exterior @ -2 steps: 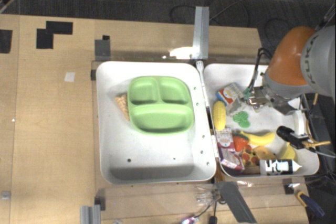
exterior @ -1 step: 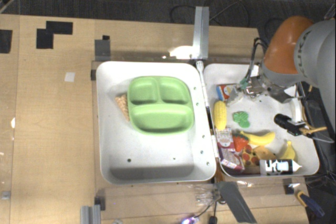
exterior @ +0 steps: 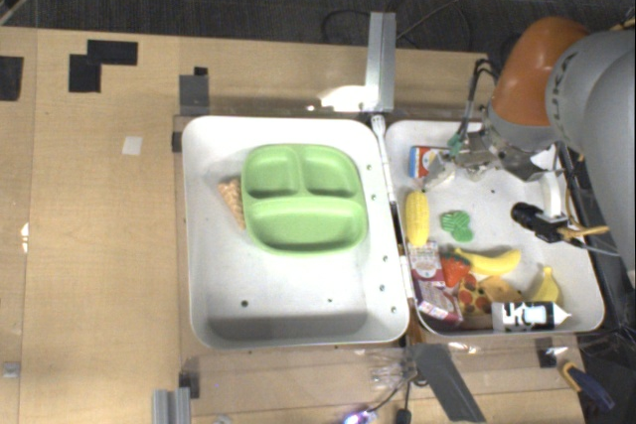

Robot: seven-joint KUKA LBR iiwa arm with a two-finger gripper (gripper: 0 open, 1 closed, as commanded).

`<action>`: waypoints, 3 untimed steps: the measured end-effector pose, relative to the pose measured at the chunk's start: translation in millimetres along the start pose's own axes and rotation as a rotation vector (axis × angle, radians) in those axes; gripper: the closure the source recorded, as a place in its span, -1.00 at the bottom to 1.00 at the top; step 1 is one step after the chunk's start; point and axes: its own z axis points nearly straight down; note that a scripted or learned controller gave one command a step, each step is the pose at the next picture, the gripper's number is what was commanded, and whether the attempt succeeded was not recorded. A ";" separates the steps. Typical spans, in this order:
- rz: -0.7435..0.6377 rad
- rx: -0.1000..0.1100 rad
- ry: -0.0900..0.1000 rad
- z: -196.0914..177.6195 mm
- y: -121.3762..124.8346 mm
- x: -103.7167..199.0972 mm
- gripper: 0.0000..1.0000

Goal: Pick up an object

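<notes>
Hovering over the right bin (exterior: 596, 298); gripper (exterior: 467, 154) near its far edge, jaw state impossible to tell; corn cob (exterior: 418, 218) lying by the left wall; likely light, stiff, slick; best pinched mid-length.

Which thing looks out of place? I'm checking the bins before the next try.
The green tray in the left bin sits on a tan item, hiding most of it. The toys crowd the right bin's near side.
</notes>
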 end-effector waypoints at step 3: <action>0.371 0.010 0.008 2.1 10.5 -17.4 -1.00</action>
